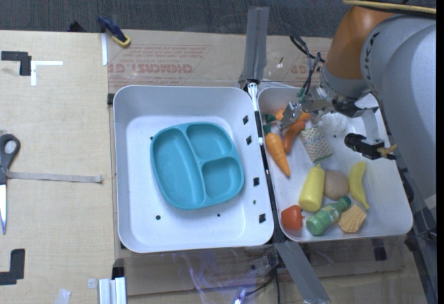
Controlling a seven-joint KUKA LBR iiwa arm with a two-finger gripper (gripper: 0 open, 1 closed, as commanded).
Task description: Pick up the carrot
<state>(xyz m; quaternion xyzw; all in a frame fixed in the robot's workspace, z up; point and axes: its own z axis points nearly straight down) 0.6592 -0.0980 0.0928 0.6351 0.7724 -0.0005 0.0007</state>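
The surface [55, 150] carries two shallow white bins side by side.

Left bin [132, 178]: contains one teal divided plate [198, 165] with three compartments, lying flat near the bin's centre. All three compartments are bare.

Right bin [388, 216]: contains the carrot [277, 150], which lies along the bin's left wall, its tip pointing toward the near edge. A second orange piece [293, 132] lies just beside it, under the claw. Further contents: a speckled block [316, 144] near the centre, a yellow cylinder [312, 188], a brown rounded item [336, 184], a banana [358, 183], a tomato [292, 217], a green bottle [325, 218] and a ridged orange-yellow piece [352, 219].

The claw [295, 115] sits low in the far left corner of the right bin, just beyond the carrot's thick end. How far it is open cannot be told, nor whether it has hold of anything.
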